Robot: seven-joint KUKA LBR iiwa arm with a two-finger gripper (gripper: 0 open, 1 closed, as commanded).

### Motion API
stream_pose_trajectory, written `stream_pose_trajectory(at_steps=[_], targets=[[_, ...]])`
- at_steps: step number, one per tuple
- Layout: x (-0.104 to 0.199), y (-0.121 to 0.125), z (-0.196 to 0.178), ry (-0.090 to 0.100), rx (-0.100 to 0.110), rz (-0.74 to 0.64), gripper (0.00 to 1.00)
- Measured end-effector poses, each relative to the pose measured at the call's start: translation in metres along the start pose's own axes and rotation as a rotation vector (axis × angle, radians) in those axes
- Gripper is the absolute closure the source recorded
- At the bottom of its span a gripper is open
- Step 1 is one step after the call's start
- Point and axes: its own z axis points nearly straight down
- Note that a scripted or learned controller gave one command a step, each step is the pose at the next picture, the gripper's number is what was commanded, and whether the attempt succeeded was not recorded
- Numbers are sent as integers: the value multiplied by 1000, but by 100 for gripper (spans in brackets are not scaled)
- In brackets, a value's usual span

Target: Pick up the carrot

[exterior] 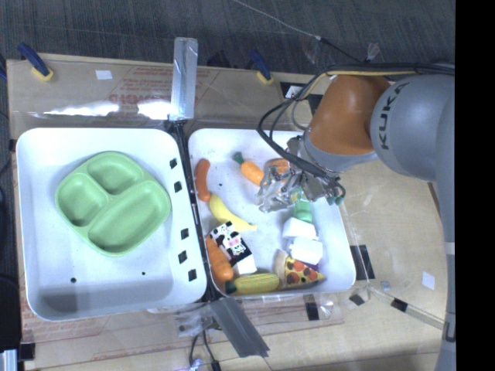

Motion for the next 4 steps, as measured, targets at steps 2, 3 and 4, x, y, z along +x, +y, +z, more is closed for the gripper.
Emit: stream_pose_trajectory(at_steps=[2,3,4], targets=[[37,60,-67,2,0,267,100],[42,84,-97,0,0,196,100],[29,55,-63,3,1,849,100]])
